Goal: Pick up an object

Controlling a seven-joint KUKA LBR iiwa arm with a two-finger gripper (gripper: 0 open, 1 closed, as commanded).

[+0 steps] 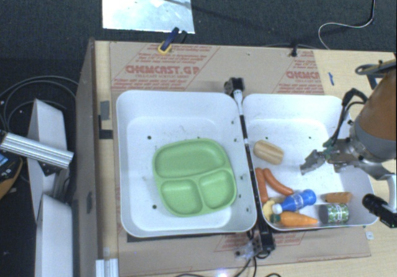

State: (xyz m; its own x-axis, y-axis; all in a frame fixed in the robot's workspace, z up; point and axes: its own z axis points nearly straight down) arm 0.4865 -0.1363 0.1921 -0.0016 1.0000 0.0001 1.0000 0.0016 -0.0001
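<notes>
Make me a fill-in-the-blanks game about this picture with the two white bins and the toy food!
1. The green tray lies in the ____ bin.
2. The bottle has a ____ cap.
3. The bread roll lies in the ____ bin.
4. The robot's hand hovers over the ____ bin.

Missing words: left; blue; right; right
</notes>
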